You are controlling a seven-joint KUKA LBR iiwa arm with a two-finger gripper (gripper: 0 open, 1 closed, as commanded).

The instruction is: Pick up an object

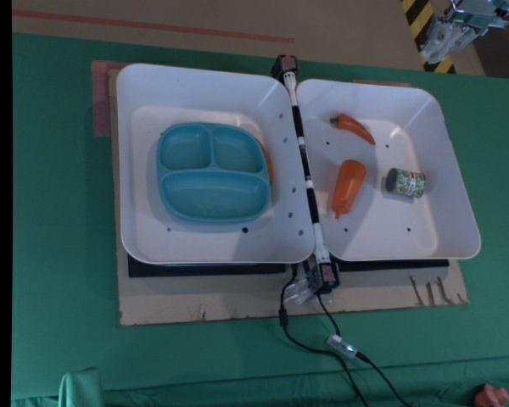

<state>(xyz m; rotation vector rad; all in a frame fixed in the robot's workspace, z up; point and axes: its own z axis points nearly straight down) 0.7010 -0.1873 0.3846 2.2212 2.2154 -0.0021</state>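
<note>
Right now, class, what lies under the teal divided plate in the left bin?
The teal divided plate rests on the left bin floor. An orange sliver peeks from beneath its right edge; most of that thing is covered, so it cannot be identified.

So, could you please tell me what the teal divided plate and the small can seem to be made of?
Teal divided plate: likely moulded plastic, by its uniform colour, rounded compartments and soft sheen. Small can: probably metal or plastic under a printed label; too small to tell.

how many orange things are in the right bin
2. An orange carrot-like piece lies near the back of the right bin. An orange bottle lies mid-bin, left of a small can.
</note>
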